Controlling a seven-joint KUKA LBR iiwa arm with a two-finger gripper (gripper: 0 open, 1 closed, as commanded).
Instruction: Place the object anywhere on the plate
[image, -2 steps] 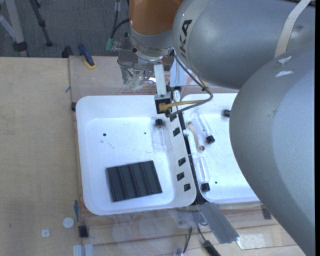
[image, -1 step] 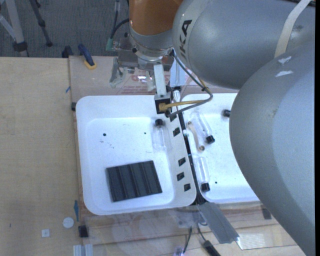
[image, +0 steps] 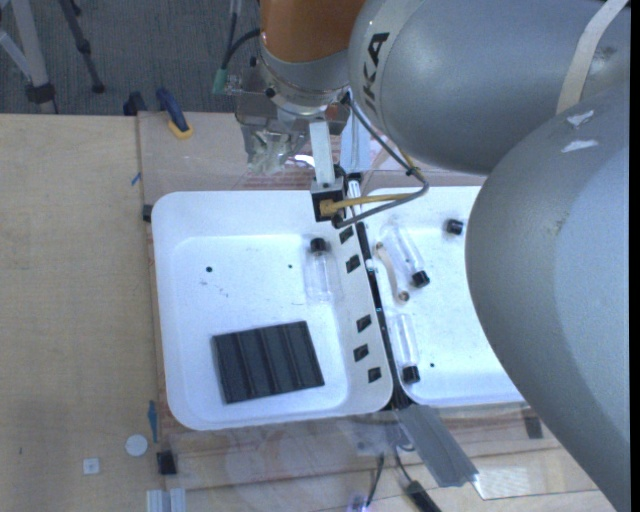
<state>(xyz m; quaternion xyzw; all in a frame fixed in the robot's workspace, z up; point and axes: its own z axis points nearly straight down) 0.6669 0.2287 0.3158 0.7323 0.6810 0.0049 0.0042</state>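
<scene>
Two white bins sit side by side. The left bin (image: 180, 240) holds a dark ribbed plate (image: 267, 362) near its front. A clear vial (image: 318, 270) with a black cap lies beyond the plate's far right corner, apart from it, on the bin floor. The gripper (image: 268, 150) hangs well beyond the plate, past the bin's far rim; whether it is wide or narrow cannot be told, and nothing is seen in it. More vials (image: 405, 262) lie right of the plate in the right bin (image: 470, 380).
</scene>
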